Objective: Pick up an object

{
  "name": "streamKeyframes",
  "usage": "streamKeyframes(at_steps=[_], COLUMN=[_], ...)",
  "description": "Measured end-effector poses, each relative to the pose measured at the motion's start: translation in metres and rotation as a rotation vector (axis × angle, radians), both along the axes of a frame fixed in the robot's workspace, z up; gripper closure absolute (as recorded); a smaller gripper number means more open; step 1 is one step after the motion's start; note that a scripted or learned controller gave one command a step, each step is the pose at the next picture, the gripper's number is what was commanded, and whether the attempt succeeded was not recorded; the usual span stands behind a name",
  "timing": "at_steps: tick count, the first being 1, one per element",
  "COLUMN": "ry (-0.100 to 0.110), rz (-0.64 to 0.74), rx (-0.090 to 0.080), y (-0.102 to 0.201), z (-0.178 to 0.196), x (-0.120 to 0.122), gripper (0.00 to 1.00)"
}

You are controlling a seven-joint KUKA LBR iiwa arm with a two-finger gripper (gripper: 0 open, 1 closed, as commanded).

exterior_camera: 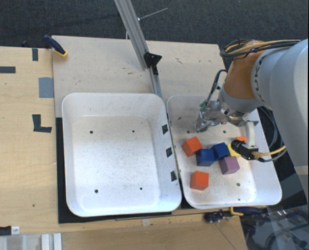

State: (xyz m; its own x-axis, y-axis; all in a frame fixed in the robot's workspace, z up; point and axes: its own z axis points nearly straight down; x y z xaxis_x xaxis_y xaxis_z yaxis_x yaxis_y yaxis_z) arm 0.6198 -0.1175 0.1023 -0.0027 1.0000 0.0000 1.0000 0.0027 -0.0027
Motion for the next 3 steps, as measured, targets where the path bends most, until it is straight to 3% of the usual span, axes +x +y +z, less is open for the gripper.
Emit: streamKeyframes(at_steps=[3], ry=[-0.007], rz=[-0.001], rx=[-0.001], y=[-0.007], z=[0.154], x=[0.017], gripper=[1.00])
